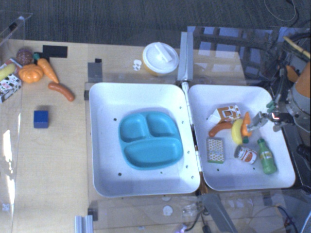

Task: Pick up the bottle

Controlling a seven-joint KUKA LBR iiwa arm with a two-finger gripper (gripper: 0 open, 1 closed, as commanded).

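Camera view, nearest first: the small green plastic bottle (266,156) lies in the right white bin (286,181), long axis running near-to-far, just beside a small tin can (246,155). Farther back, the two-finger gripper (256,122) hovers spread and empty over a yellow toy banana (236,131), the bottle just nearward.

You had a blue divided tray (151,140) centred in the left bin (102,144). At ten o'clock on the bench sat a toy pumpkin (30,74), carrot (47,69) and sausage (62,91), with a blue cube (41,119) at nine. A white-lidded bowl (161,58) stood at twelve. Right bin (277,181) held a banana (236,131), can (246,155) and patterned packet (215,150).
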